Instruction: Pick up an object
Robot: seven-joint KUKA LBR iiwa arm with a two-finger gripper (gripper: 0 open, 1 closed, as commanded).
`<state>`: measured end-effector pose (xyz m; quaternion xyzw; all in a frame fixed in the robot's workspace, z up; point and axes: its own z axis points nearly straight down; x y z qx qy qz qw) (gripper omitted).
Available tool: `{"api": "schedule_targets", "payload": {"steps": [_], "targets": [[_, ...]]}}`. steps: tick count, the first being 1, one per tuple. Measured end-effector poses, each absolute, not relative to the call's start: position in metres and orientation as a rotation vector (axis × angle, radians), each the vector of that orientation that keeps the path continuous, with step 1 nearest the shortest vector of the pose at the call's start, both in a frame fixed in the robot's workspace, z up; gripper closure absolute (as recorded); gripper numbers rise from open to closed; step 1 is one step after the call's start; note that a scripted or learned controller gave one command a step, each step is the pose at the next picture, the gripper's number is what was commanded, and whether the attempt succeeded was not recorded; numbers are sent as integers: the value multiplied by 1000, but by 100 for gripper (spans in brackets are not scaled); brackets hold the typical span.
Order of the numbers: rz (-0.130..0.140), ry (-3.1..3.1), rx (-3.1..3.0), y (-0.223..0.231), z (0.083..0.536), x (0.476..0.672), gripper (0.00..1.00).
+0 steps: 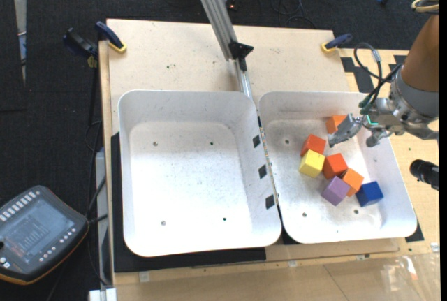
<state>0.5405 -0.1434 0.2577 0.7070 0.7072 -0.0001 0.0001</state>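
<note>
Left bin (188,174): nothing to grasp. Right bin (335,223): block cluster at centre — yellow cube (311,164), orange cubes (336,164), purple cube (336,190), blue cube (369,193). Gripper (347,128) just above the cluster beside an orange block (336,122); finger spacing unclear, cannot tell.

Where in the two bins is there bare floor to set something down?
The left white bin has bare floor wall to wall. The right white bin is free along its near-left corner; coloured blocks crowd its middle, under the pincer.
</note>
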Motion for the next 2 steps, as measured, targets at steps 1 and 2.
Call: {"api": "schedule_targets", "payload": {"steps": [1, 2], "targets": [[-6, 2224, 2226, -140, 194, 538, 0], [-2, 2219, 2221, -138, 133, 542, 0]]}}
